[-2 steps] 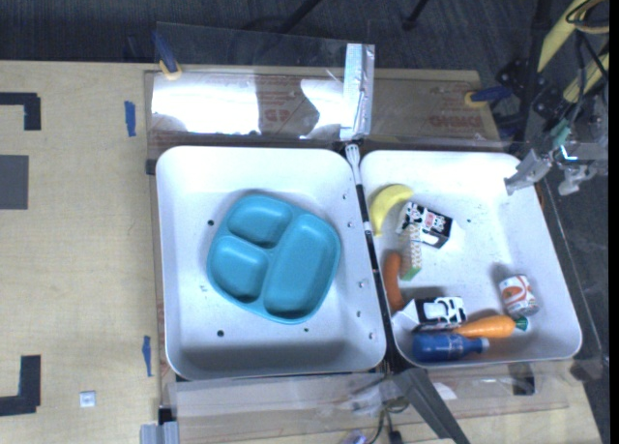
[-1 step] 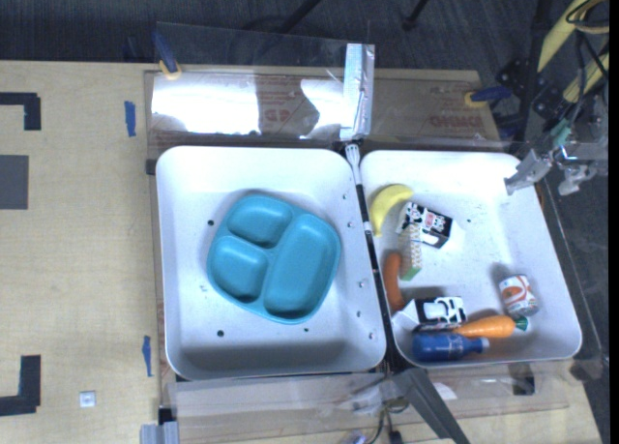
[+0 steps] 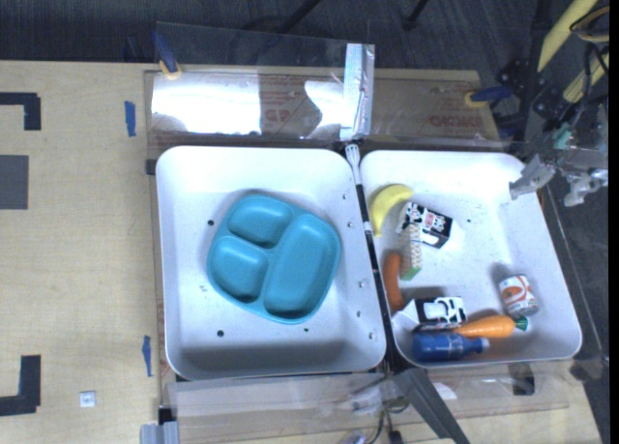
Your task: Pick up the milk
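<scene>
Milk (image 3: 427, 225), a small black-and-white carton, lies tilted in the right bin (image 3: 551, 249), just beside the yellow banana (image 3: 389, 205) at the bin's upper left. A second cow-patterned carton (image 3: 441, 311) sits lower down, touching the blue bottle (image 3: 450, 344) and near the carrot (image 3: 491, 326). An orange sausage (image 3: 392, 281) lies along the bin's left wall, and a small red-and-white can (image 3: 516, 294) stands apart to the right. The left bin (image 3: 184, 326) holds a blue divided tray (image 3: 274, 255). The gripper (image 3: 566, 173) sits at the right bin's upper right corner; whether its jaws are open or closed I cannot tell.
</scene>
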{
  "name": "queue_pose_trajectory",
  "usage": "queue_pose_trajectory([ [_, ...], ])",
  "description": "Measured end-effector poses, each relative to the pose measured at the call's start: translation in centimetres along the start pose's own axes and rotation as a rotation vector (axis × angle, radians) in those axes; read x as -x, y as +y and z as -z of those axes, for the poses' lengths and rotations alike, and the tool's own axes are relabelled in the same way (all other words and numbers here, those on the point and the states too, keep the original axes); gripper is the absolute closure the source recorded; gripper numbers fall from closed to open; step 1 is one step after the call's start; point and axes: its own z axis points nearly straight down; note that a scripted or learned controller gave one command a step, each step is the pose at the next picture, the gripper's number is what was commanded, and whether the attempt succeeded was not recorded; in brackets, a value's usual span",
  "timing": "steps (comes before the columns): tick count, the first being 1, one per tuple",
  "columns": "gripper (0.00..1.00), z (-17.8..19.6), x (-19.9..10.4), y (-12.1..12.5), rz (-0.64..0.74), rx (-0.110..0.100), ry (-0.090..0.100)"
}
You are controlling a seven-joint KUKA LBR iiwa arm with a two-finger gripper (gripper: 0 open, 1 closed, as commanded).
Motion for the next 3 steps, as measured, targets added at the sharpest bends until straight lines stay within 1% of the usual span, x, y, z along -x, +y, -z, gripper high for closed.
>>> queue_pose_trajectory([
  [1, 0.0, -7.8, -8.8, 1.2, 0.21, 0.001, 0.0],
  [2, 0.0, -1.2, -6.8, 1.8, 0.126, 0.004, -0.002],
  [3, 0.0, -12.0, -12.0, 2.0, 0.312, 0.034, -0.004],
])
